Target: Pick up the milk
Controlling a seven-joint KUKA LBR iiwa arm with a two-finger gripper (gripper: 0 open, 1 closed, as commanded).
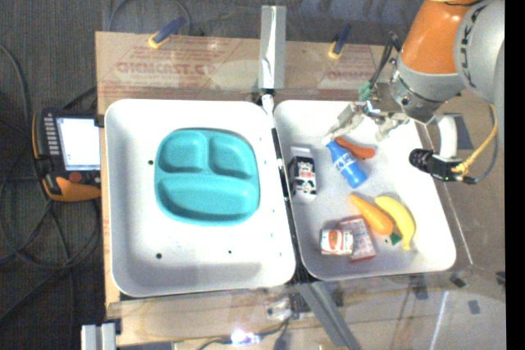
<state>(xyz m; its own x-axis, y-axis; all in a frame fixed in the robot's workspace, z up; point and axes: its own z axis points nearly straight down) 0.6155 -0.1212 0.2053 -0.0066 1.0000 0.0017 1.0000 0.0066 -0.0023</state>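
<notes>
The milk (303, 175) is a small black-and-white carton lying at the left edge of the right bin (439, 213), next to the divider. My gripper (363, 125) hovers over the upper middle of that bin, to the right of and behind the milk, and well apart from it. Its fingers (344, 125) are spread open with nothing between them. Just below the gripper lie an orange-red sausage (358, 148) and a blue bottle (347, 165).
A carrot (371, 213), a banana (400, 219) and a red packet (348, 240) lie in the front of the right bin. The left bin (131, 250) holds a teal divided plate (208, 176). A handheld controller (66, 152) sits left of the bench.
</notes>
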